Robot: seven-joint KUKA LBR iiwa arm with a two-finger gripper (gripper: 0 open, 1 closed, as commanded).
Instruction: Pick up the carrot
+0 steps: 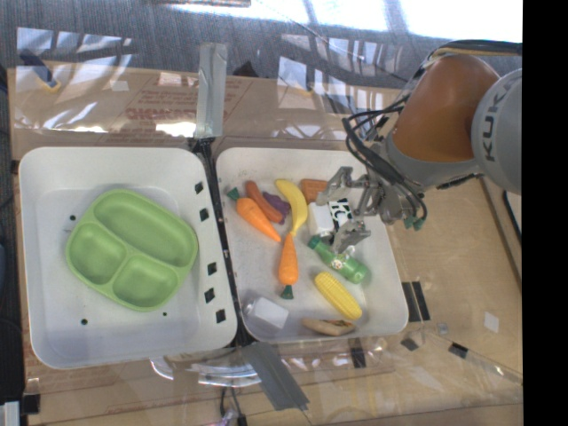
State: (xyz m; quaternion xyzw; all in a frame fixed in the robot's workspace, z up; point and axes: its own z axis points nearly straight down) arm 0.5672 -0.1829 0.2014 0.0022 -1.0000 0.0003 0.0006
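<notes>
Grey arm (461, 122) reaching from right, wrist bent down, fingers (353, 231) seemingly parted

Smooth white plastic forms both bins (222, 162), their walls faintly glossy under the light. Beside my arm, the carrot (288, 260) looks like matt orange plastic, as does the yellow corn (338, 295); the banana (295, 204) shines slightly. The green divided plate (131, 248) is smooth, satin plastic. My orange band (441, 109) gleams, glossy. Brown cardboard (151, 105) under clear film covers the table.
</notes>
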